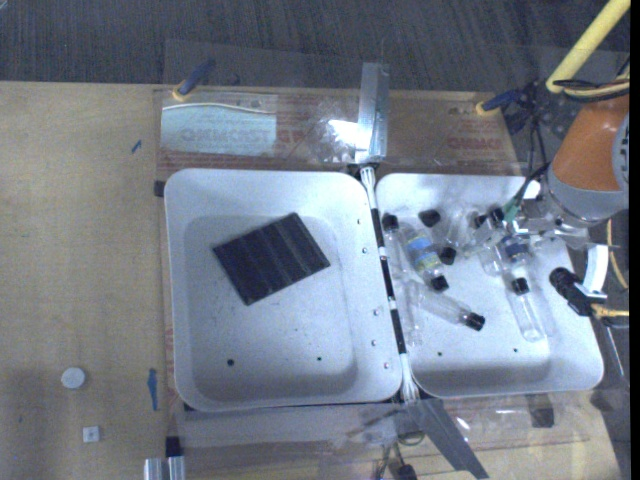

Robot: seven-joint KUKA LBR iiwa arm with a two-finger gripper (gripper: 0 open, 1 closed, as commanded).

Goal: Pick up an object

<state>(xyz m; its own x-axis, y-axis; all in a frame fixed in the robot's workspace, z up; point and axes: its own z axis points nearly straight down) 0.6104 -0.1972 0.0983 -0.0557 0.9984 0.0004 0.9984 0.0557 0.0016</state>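
The clear plastic vials with black caps (428, 253) lie scattered across the right white bin (575, 368), six or so, though glare blurs the count. They look light, stiff and slippery, likely to roll; a grip across the tube's middle seems soundest. The hand (515, 243) hovers at the bin's far right among them; whether it is spread or pinching, I cannot tell. One dark ribbed rectangular sheet (271, 257) lies in the left white bin (190, 298) on the desk (70, 218).
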